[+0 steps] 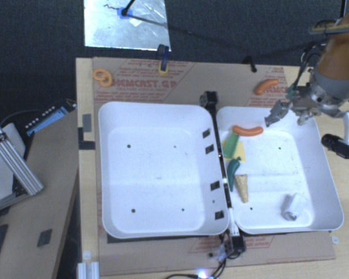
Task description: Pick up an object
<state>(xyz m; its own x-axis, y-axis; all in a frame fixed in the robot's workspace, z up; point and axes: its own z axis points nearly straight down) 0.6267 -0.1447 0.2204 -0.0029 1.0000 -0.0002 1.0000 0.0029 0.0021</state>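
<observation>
Gripper [288, 114] hovers over far edge of right bin [320, 173], fingers spread apart, nothing between them. Your nearest target: orange sausage [248, 131], lying flat near bin's far-left corner, apart from yellow piece [238, 151] below it. Likely light, smooth plastic, rigid, prone to roll. Grip it across narrow middle, fingers straddling its short width.

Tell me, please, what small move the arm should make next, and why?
Probably lower the hand toward the orange sausage-shaped toy lying in the right white bin: the hand sits above that bin's far edge, the toy is the closest item and lies apart from the others.
</observation>
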